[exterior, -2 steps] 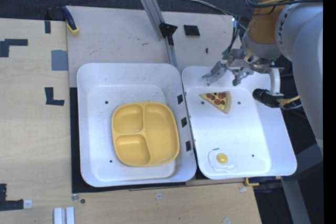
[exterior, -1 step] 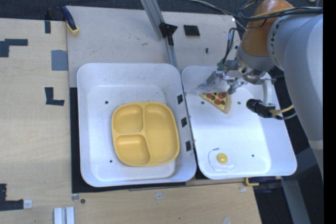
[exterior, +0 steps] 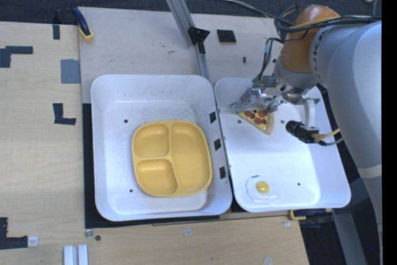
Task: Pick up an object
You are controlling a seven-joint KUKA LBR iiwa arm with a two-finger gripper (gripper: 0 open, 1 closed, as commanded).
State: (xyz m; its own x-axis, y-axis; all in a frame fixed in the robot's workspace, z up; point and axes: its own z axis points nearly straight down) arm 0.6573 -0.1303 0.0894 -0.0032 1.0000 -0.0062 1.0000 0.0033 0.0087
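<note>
A toy pizza slice (exterior: pixel 260 120) with red toppings lies in the upper part of the right bin (exterior: pixel 322 164). My gripper (exterior: pixel 257 102) hangs just above the slice's upper edge, close to it or touching it. A toy fried egg (exterior: pixel 261 188) rests near the right bin's front edge. A yellow divided plate (exterior: pixel 172 157) sits in the left bin (exterior: pixel 115 102).
A slanted metal pole (exterior: pixel 177 3) crosses above the bins' far edge. A black cable connector (exterior: pixel 302 131) hangs from the arm over the right bin. The bin divider runs between plate and pizza.
</note>
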